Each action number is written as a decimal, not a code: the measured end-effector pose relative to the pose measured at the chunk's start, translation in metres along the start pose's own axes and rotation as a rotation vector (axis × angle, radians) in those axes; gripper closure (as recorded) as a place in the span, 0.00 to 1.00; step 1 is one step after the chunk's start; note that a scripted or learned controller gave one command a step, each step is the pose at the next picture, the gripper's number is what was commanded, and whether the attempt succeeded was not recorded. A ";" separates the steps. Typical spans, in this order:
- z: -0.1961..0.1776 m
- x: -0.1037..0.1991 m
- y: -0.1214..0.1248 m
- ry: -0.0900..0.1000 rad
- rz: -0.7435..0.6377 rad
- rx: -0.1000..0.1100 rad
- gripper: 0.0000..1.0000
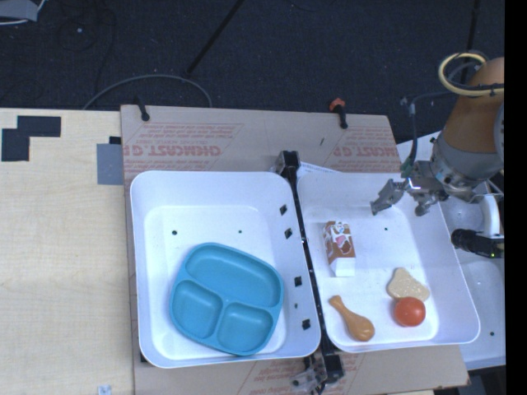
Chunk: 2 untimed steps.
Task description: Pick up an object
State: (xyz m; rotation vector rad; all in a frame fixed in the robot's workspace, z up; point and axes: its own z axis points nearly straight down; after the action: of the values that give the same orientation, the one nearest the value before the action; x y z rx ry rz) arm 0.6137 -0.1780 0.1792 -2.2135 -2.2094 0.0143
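Observation:
The right bin [375, 183] holds a small brown-and-white carton [338, 248] near its middle. Along its front lie a tan toy drumstick [352, 318], a red tomato [409, 311] and a beige bread-shaped piece [407, 285]. My gripper [405, 202] hangs over the bin's far right part, up and to the right of the carton. It is open, its fingers spread wide with nothing between them, and it touches none of the objects.
A blue three-compartment plate [226, 297] lies in the left bin [165, 196]. A black divider [298, 245] runs between the bins. The arm's orange band [476, 122] and cables rise at the right edge.

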 end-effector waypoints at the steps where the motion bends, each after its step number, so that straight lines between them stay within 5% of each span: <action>1: -0.009 0.000 0.003 -0.002 -0.002 -0.014 0.00; 2: 0.036 -0.005 0.005 -0.002 -0.002 -0.010 0.00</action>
State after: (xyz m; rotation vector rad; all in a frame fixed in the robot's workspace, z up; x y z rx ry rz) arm 0.6178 -0.1826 0.1433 -2.2177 -2.2177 0.0060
